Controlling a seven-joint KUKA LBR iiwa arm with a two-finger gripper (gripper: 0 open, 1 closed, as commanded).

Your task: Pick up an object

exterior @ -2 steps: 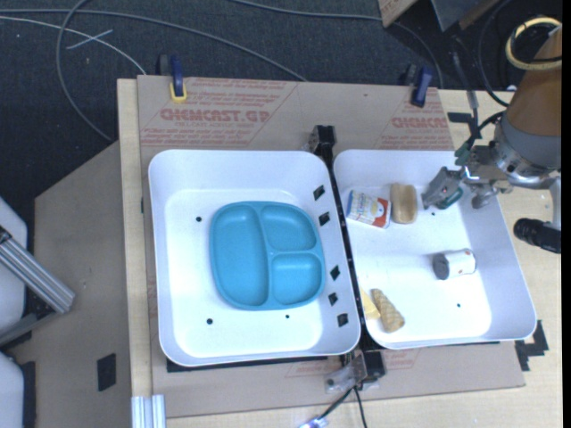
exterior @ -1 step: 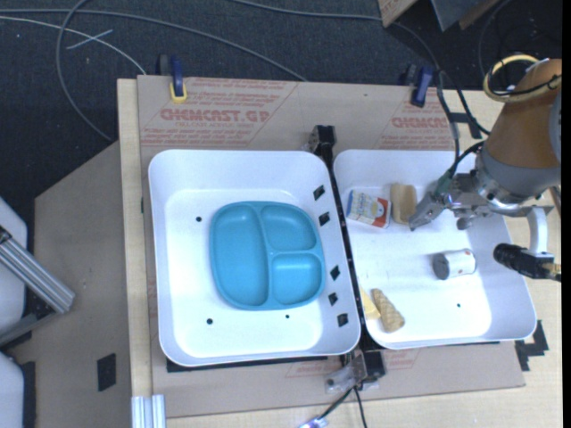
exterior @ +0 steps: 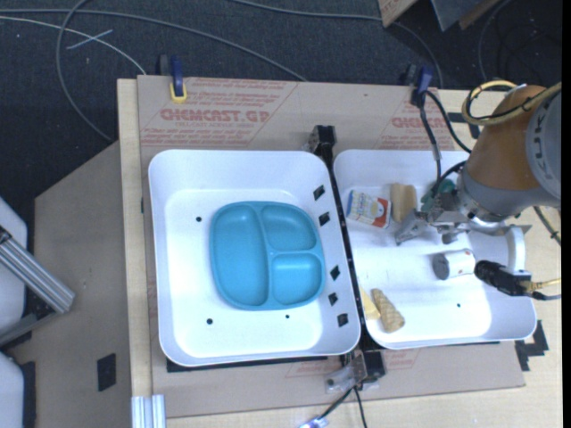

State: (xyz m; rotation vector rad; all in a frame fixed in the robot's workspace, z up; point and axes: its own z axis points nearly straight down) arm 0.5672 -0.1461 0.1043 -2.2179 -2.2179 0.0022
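Note:
My gripper (exterior: 413,229) hangs low over the upper middle of the right bin (exterior: 464,324), under the grey wrist and orange band. Just to its upper left stands a tan block (exterior: 403,201), close to the gripper; whether they touch is unclear. Left of the block lies a small white and red carton (exterior: 367,207). A crusty tan bread-like piece (exterior: 387,311) lies at the bin's lower left corner, with a small yellow piece (exterior: 368,305) against it. I see nothing between the gripper's tips.
The left bin (exterior: 178,203) holds a blue divided plate (exterior: 268,254) in its middle. A black clip rail (exterior: 332,239) runs between the two bins. Cables trail over the bench behind the right bin.

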